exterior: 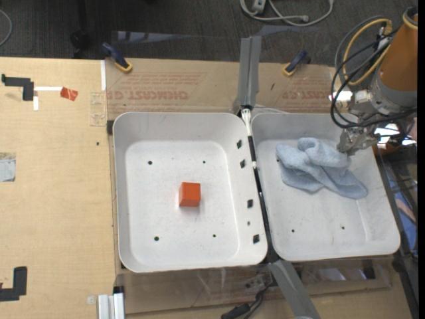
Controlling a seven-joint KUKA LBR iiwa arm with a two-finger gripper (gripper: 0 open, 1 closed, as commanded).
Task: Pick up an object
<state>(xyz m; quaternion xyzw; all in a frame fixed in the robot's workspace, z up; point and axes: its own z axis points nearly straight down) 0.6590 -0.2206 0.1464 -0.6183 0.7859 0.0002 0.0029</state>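
Camera view. The two-finger gripper (350, 142) hangs over the upper right part of the right-hand shallow white bin (392, 234), at the right end of a crumpled pale blue-grey cloth (317, 168). Whether the fingers are spread or closed cannot be told from this view; the tips are small and merge with the fabric's edge. No fabric is visible between them, so no hold is established.

Handling, as a judgement: the cloth is light, soft and limp. It will sag and drape when lifted, and a thin single layer may slip out of the pinch. The best place to take hold is a raised fold or bunched ridge, where several layers stack up. The nearest such ridge lies just left of and slightly below the fingertips; the bulk of the cloth spreads further left and down from them.

A small orange-red rigid cube (190, 194) sits in the left-hand shallow white bin (126, 244), well apart to the left of the fingers. It would likely be stiff, light, and graspable across two opposite flat faces.
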